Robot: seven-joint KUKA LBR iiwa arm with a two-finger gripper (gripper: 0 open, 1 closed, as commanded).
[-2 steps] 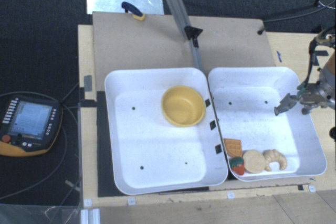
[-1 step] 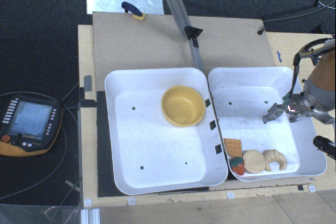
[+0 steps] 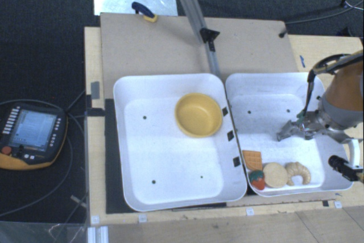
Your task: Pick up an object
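Note:
The right bin (image 3: 267, 94) holds a square orange cracker (image 3: 252, 159), a red and green piece (image 3: 257, 179), a round tan bun (image 3: 275, 174) and a croissant (image 3: 298, 172), all clustered along its near edge. A yellow bowl (image 3: 198, 115) stands upright in the left bin (image 3: 148, 173), near its far right corner. My gripper (image 3: 286, 134) reaches in from the right over the middle of the right bin, a little beyond the food cluster and apart from it. Nothing shows in its grasp.
A slanted metal pole (image 3: 193, 5) ends at a clamp just behind the seam between the bins. A blue and yellow clamp (image 3: 143, 11) lies at the board's far left corner. A teach pendant (image 3: 28, 134) rests on the floor to the left.

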